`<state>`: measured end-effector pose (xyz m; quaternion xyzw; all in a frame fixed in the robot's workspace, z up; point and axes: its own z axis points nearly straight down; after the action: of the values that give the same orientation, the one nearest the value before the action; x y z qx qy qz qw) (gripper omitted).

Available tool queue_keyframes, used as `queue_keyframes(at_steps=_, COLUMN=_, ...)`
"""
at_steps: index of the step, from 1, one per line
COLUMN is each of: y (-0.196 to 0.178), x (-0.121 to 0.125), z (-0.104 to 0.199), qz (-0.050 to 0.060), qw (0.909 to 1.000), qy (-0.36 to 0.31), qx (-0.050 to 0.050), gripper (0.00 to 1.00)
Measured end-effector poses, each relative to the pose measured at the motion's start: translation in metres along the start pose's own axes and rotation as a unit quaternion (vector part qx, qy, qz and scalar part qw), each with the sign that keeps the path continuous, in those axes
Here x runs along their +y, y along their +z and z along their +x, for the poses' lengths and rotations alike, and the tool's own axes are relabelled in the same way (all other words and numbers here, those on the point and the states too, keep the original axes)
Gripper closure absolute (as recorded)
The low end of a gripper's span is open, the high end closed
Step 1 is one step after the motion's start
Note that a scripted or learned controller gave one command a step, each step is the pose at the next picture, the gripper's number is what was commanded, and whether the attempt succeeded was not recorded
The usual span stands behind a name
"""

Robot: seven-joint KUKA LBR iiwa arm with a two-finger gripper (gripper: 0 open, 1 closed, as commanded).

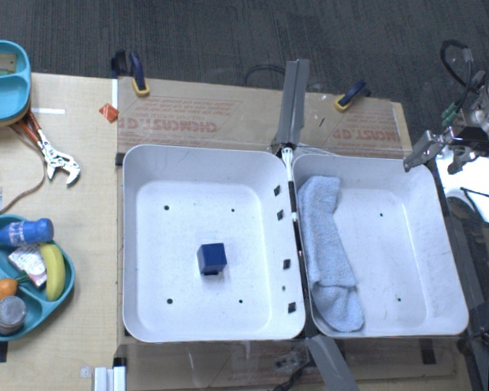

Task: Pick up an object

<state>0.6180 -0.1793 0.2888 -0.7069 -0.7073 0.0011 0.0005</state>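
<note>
A small dark blue cube (212,258) sits on the floor of the left white bin (137,226), a little below its middle. A pale blue-grey towel (327,252) lies folded lengthwise along the left side of the right white bin (437,266). My gripper (436,162) hangs over the far right corner of the right bin, well away from both the towel and the cube. Its two fingers stand apart, open, with nothing between them.
Left of the bins, a blue tray (59,295) holds a banana, a bottle, a carrot and a can. A wrench (54,160) and a teal dish (9,80) lie further back. Clamps (136,72) grip the cardboard's far edge. A grey divider bar (292,103) rises between the bins.
</note>
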Motion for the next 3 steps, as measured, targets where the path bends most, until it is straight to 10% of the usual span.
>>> queue_keyframes(at_steps=1, y=0.07, x=0.005, z=0.066, qz=0.001, qw=0.9986, qy=0.053, qx=0.0, gripper=0.0)
queue_keyframes(at_steps=2, y=0.195, x=0.035, z=0.068, qz=-0.003, qw=0.9999, qy=-0.012, qx=0.0, gripper=0.0)
queue_keyframes(at_steps=3, y=0.089, x=-0.014, z=0.016, qz=-0.001, qw=0.9969, qy=0.078, qx=-0.001, gripper=0.0)
